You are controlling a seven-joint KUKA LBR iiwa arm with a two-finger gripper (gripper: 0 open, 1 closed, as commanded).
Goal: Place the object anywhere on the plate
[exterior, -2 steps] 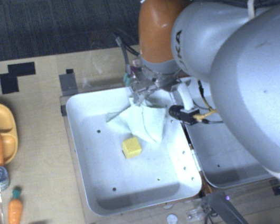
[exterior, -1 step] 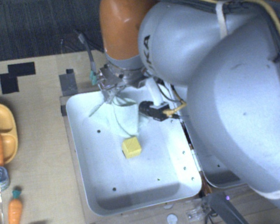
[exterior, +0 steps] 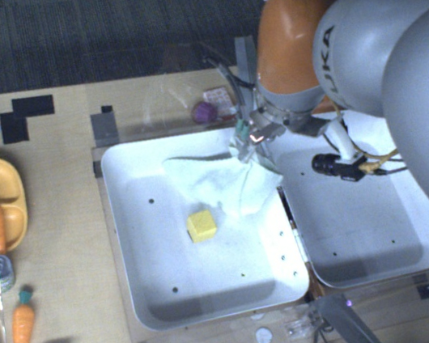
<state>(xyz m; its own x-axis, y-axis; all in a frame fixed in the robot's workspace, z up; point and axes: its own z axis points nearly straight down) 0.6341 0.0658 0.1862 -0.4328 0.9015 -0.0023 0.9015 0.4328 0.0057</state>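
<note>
A small yellow block [exterior: 202,225] lies on the floor of the left white bin [exterior: 141,245], near its middle. A pale, see-through plate [exterior: 220,180] sits in the far right part of that bin and is hard to tell from the white floor. My gripper [exterior: 249,139] hangs over the bin's far right corner, at the plate's far edge and well away from the yellow block. The wrist with its orange band [exterior: 287,26] rises behind it.
The right white bin [exterior: 373,229] lies under the arm, with a black cable fitting [exterior: 337,165] above it. A purple object [exterior: 204,112] sits behind the left bin. On the bench at far left are a yellow tray [exterior: 1,175], carrots [exterior: 21,324] and other small items.
</note>
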